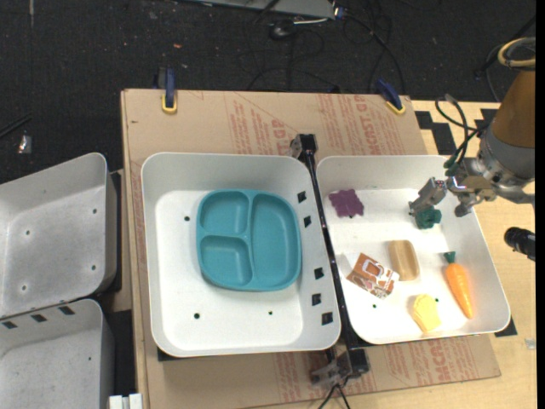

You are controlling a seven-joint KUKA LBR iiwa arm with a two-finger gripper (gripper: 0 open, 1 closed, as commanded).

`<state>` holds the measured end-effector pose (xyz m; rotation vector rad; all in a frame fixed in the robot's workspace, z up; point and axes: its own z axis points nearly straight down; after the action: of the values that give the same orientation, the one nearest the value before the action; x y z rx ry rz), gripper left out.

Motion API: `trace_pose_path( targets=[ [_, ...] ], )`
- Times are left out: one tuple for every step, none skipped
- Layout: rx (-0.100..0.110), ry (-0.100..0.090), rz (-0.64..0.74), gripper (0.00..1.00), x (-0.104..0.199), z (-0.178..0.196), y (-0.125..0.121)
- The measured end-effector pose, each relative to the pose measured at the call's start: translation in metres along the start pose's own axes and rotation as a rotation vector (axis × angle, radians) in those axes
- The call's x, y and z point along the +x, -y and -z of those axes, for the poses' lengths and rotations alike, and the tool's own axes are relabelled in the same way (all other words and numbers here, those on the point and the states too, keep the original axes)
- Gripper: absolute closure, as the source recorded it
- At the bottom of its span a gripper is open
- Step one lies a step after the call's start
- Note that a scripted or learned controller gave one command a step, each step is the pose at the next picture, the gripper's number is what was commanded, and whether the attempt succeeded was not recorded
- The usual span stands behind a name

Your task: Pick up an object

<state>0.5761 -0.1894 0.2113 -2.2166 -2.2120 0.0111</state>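
Teal object (428, 218): small, lumpy, no clear long axis; lies in the right bin (490, 245) near its far right corner.
Gripper (444, 196): directly over the teal object, one finger touching or just above it; fingers look spread, nothing visibly clamped; actual contact cannot be told.
Arm (511, 135): enters from the right, orange band above the grey wrist, angled down and leftward.
Carrot (460, 288): long axis runs near-to-far, green tip toward the far side.

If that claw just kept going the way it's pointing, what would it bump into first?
Most likely the small green object: the gripper hangs right over it, near the right bin's far side. From this slanted view I can't judge the gap between them, or whether they already touch.
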Motion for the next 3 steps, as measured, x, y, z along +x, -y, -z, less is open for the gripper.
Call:
trace_pose_path(
  targets=[
    [-0.012,0.002,0.003,0.0,0.0,0.007,-0.003],
    [-0.007,0.001,0.005,0.0,0.011,-0.044,-0.002],
    [-0.007,0.001,0.004,0.0,0.012,-0.105,-0.009]
  ],
)
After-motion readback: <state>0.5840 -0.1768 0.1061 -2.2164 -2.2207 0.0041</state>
